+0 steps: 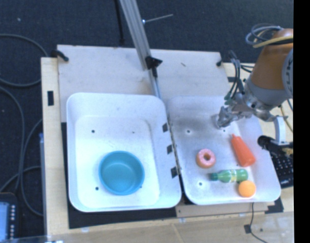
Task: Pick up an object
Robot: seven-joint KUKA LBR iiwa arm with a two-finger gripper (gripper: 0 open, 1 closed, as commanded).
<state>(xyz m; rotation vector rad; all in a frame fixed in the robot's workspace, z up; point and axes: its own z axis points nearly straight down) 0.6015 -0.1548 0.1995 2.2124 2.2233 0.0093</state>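
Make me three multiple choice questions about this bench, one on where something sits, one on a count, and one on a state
1. Where is the blue bowl?
A. left bin
B. right bin
C. on the bench outside the bins

2. How many things lie in the right bin?
A. two
B. four
C. six

3. How does the green bottle rest?
A. upright
B. lying on its side
C. inside the bowl

Answers:
1 A, it sits in the left bin.
2 B: pink donut, carrot, bottle, orange ball.
3 B, its length runs flat along the floor.
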